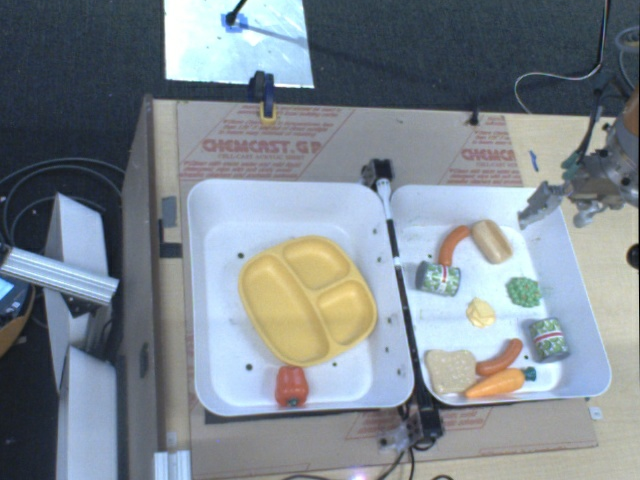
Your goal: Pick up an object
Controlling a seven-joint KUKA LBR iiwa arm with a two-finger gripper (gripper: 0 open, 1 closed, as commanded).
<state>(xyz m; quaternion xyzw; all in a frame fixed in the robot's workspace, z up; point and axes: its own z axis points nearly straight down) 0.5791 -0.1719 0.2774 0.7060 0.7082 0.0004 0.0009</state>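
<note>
Pincer (556,200) state we cannot tell | hangs over right bin (590,298) corner | bread roll (491,240) nearest, lower-left of it

Glossy yellow plastic tray (306,299) in smooth white bin (215,268).

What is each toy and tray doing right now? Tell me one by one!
Yellow tray: flat in the left bin, nothing in it.
Red pepper: in the left bin, beside the tray.
Tool: over the right bin's far edge, holding nothing.
Bun: lying against a sausage.
Two cans: tipped on their sides.
Carrot: lying along the near wall, by the bread.
Broccoli: sitting alone.
</note>
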